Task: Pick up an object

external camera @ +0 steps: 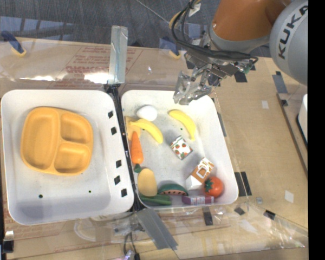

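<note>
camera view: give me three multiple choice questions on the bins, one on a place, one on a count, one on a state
1. Where does the orange divided tray lie?
A. left bin
B. right bin
C. on the bench outside the bins

2. How many bananas are in the right bin?
A. one
B. two
C. four

3. Where is the gripper?
A. pressed onto the tomato
B. above the right bin's far edge, holding nothing
C. over the left bin

Answers:
1 A, the tray sits in the left bin.
2 B, one banana lies beside the white egg, another banana further right.
3 B, it hangs at the far rim with nothing between its fingers; the tomato is at the near corner.
</note>
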You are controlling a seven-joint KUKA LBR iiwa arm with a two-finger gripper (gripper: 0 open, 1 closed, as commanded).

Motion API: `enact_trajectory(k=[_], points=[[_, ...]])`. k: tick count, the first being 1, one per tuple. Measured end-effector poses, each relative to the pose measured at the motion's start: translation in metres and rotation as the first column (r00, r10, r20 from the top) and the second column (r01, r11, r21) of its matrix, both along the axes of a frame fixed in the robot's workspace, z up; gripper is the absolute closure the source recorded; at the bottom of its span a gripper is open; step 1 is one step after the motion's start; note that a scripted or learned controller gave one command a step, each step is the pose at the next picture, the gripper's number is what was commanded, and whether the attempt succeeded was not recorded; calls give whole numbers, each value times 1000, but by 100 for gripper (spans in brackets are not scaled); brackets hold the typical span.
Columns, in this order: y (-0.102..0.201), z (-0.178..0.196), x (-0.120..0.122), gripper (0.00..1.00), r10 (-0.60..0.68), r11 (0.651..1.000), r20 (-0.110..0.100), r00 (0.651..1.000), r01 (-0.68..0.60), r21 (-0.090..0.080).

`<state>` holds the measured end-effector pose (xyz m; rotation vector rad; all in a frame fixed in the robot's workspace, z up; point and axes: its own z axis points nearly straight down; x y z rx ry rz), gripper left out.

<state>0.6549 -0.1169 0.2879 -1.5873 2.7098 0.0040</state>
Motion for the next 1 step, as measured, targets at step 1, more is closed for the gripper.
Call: enact_trajectory(k=[1], points=[[-27,-7,3,100,295,956,5,956,-295,-4]])
